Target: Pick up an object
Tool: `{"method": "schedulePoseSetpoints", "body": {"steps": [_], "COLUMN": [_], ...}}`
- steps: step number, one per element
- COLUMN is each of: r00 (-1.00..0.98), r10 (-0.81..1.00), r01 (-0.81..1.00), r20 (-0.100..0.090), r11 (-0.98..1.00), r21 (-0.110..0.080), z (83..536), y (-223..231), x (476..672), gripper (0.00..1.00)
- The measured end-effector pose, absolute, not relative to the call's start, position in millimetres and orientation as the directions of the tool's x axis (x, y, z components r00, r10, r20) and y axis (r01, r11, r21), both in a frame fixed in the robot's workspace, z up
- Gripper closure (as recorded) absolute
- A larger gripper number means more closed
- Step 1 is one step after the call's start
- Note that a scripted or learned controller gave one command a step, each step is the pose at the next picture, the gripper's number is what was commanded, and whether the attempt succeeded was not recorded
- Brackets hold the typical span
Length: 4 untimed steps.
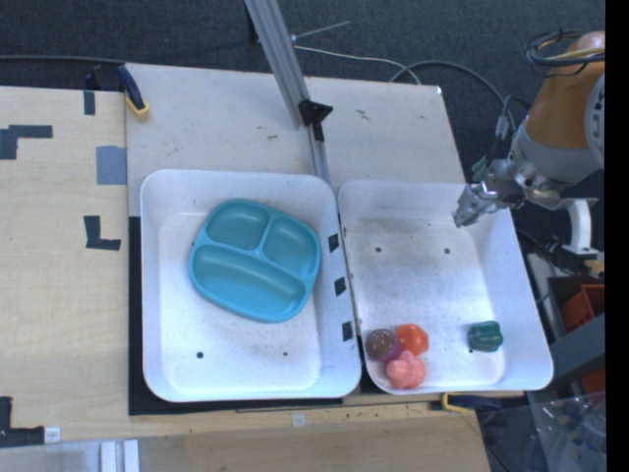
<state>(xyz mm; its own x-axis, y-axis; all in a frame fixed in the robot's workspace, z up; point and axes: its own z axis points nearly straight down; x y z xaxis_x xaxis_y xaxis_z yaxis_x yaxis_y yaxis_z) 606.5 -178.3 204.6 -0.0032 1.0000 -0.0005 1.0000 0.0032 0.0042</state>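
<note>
Bench carrying two white bins, blue plate [257, 260] sitting in left bin [167, 362].
Gripper [470, 209] hanging at 1 o'clock over right bin [521, 293], finger state unclear; purple ball [380, 343], orange ball [412, 339], pink toy [405, 370], green block [485, 336] lying around 6 o'clock.

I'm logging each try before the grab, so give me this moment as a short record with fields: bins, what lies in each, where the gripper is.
left bin: holds a blue divided plate
right bin: four small things near its front edge
cluster at front left: dark red ball, orange ball, pink lump, close together
apart, to their right: green piece
gripper: over the right bin's far right corner, away from all four things, holding nothing visible
</note>
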Motion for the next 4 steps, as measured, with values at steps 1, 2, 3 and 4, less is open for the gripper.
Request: {"method": "schedulePoseSetpoints", "body": {"steps": [1,2,3,4], "r00": [-0.002,-0.007,-0.006,-0.006], "r10": [1.0,1.0,1.0,1.0], "r01": [1.0,1.0,1.0,1.0], "r20": [0.0,0.002,0.001,0.001], "r11": [0.002,0.007,0.006,0.006], "r21": [0.003,0.0,-0.003,-0.003], "z": [241,248,233,224], "y": [-178,-127,-72,-21], "x": [607.4,605.6,601.8,591.8], "gripper": [1.0,1.0,1.0,1.0]}}
